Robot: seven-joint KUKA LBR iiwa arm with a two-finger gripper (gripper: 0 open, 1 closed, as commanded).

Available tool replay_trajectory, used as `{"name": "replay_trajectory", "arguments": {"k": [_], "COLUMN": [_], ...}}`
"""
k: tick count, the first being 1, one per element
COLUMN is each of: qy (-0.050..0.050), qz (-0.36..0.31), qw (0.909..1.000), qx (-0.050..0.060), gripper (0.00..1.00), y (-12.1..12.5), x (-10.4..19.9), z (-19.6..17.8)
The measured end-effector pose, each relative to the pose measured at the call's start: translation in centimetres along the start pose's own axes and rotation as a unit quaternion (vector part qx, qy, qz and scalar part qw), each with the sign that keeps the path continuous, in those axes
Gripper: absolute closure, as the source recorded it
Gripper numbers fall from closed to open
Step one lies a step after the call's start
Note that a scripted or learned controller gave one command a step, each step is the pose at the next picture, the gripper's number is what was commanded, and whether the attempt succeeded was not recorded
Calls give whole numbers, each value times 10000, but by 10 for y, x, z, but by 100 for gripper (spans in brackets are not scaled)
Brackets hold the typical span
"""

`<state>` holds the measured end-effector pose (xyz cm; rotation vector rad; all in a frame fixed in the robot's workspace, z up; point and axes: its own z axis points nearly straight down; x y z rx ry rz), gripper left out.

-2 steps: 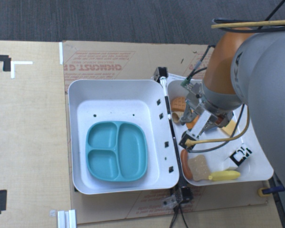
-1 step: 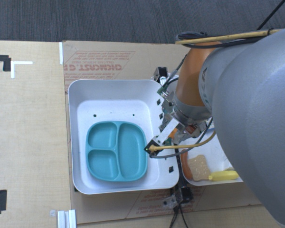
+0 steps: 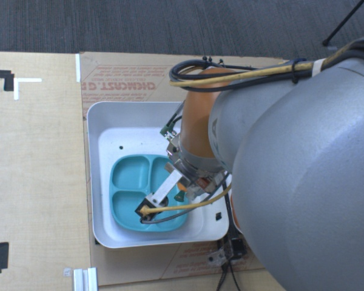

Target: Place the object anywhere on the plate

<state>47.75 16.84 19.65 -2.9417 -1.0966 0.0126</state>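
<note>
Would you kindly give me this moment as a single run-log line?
arm: above white bin | hand: over teal plate, right side | grip: cannot tell | placement: unconfirmed

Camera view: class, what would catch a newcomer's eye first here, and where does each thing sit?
The big grey arm looms over the right side, with its orange band near the middle. Below it, a teal divided plate lies in a white bin on the bench.
</note>
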Motion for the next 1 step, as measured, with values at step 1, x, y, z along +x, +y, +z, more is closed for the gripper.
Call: {"name": "replay_trajectory", "arguments": {"k": [1], "qy": [1], "qz": [-3], "qw": [10000], "qx": [-6], "gripper": [0], "y": [0], "x": [0], "z": [0]}}
